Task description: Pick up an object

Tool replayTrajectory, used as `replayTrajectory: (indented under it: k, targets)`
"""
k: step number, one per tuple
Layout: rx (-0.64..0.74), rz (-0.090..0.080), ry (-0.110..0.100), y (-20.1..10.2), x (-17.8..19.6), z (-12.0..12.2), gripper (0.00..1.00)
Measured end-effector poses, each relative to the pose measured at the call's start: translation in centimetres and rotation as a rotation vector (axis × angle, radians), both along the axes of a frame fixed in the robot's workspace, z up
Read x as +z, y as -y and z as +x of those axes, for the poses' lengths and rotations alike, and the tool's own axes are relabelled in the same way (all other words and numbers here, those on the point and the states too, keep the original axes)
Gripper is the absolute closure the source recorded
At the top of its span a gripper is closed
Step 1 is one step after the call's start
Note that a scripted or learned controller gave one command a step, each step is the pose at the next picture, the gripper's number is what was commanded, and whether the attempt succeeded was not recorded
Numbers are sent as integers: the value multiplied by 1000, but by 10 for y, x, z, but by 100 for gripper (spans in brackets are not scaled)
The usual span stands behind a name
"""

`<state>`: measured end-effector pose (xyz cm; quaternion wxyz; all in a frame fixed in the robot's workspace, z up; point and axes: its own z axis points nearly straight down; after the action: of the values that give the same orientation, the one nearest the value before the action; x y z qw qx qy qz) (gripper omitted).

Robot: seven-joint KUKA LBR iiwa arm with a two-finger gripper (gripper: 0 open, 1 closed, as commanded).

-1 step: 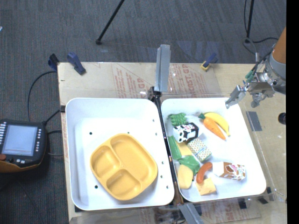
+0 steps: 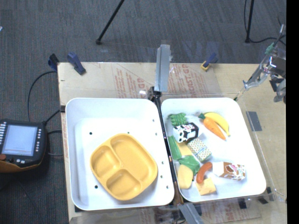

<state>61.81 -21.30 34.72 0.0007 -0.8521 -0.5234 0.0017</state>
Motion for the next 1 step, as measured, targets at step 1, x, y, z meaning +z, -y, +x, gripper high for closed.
replayTrajectory:
  k: [1]
  targets:
    - [-113, 3, -13, -28, -153, -24, 0]
